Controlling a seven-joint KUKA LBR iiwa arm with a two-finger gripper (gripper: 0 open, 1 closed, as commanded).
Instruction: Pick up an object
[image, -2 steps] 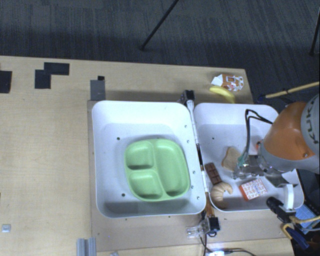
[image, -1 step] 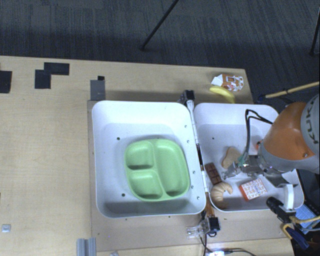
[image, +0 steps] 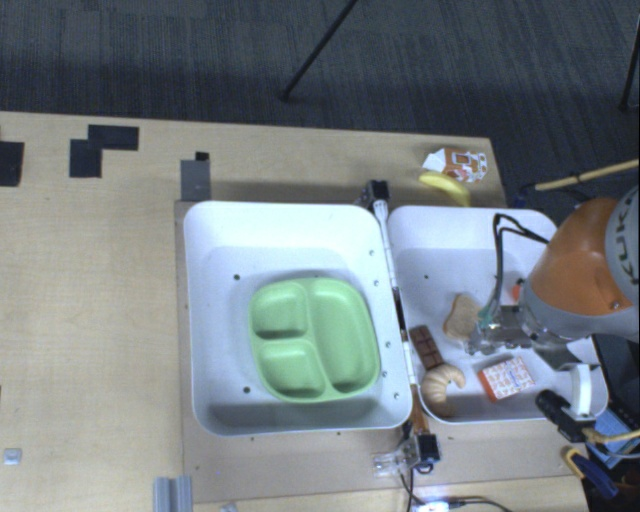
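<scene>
Left white plastic bin: smooth pale green three-compartment plastic tray, rounded corners. Right white plastic bin: tan crust-like bread piece, dark brown ridged chocolate bar, glossy beige croissant, flat red-and-white printed packet. Metal two-finger gripper low beside bread piece; jaw state impossible to tell.
</scene>
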